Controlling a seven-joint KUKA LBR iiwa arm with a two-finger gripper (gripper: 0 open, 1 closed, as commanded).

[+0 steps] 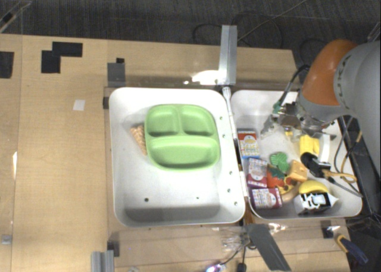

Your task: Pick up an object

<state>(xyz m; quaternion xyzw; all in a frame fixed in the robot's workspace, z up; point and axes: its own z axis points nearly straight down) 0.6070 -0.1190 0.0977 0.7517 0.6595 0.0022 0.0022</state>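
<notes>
The right white bin (247, 101) holds a heap of small items. Among them are a red and white carton (247, 144), a pink and white packet (257, 169), a green toy (278, 159), a yellow piece (308, 144), a banana (312, 187) and a black and white object (313, 203). My gripper (284, 117) hangs over the far part of this bin, just above and behind the green toy, under the arm's orange band (321, 80). I see nothing held in it.
In the left bin (125, 163) lies a green divided plate (180, 136) with a tan waffle-like piece (139, 138) at its left edge. A metal post (228, 56) stands behind the divide between the bins. Cables trail at the right bin's right side.
</notes>
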